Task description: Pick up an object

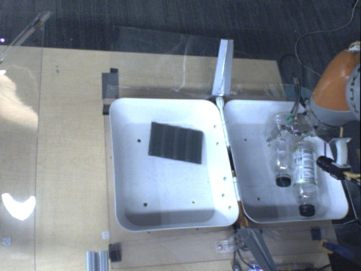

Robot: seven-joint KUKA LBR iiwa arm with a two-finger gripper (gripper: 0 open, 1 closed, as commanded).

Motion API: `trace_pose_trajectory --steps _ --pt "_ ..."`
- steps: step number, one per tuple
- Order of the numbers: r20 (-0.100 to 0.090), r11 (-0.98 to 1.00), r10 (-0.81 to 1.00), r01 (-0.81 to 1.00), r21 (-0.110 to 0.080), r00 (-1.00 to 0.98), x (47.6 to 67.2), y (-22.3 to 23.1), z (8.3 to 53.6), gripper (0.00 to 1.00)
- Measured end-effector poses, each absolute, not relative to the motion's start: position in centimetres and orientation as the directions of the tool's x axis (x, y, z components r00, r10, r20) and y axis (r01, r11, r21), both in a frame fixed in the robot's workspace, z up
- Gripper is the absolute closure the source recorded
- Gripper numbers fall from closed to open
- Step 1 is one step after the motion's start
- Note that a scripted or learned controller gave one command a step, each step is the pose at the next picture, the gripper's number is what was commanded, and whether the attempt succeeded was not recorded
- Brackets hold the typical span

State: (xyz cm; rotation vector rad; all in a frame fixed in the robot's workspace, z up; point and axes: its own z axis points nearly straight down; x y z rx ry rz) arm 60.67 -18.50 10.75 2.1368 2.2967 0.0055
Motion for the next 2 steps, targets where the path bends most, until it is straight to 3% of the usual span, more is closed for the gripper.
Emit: trace_pose_trajectory --steps 1,2 --pt "0.000 0.305 0.952 0.952 0.007 -0.305 66.9 -20.3 10.0 0.00" --pt "-0.001 0.536 0.844 0.844 0.010 -0.536 64.0 -20.0 10.5 0.00"
